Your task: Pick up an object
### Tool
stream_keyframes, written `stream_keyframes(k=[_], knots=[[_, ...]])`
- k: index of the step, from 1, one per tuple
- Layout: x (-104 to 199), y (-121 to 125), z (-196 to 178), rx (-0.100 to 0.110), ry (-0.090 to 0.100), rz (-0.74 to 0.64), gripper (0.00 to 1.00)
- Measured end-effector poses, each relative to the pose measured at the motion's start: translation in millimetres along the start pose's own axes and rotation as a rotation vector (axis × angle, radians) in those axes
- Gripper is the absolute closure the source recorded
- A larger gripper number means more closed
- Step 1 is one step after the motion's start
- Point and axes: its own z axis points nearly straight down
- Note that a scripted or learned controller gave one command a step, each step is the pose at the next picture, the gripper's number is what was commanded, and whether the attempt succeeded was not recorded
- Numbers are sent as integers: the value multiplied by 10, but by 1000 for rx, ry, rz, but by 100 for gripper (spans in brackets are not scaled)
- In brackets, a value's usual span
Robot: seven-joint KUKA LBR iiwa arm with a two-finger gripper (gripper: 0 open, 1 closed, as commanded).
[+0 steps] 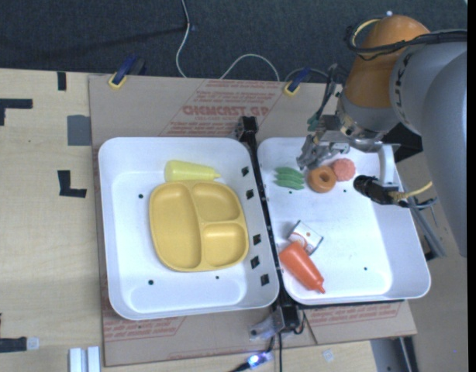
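Donut (322, 179) sits upper middle of right bin (393, 246), not lifted. Claw (314, 155) hovers just upper-left of it; you can't tell its grip state, too blurred. Pick remains.

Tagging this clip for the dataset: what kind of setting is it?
Most likely a robot-grasping lab bench, not a home or kitchen: two white bins clamped on cardboard, toy food such as a carrot and doughnut, and the arm's claw hanging over the right bin.
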Motion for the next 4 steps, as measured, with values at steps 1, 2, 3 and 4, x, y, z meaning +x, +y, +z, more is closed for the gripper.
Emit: stream_keyframes(k=[1,2,3,4], knots=[[4,12,-492,-1,0,0,100],[524,-101,-385,6,2,-4,100],[1093,-192,-515,4,3,-6,100],[1586,-364,-528,6,2,-5,100]])
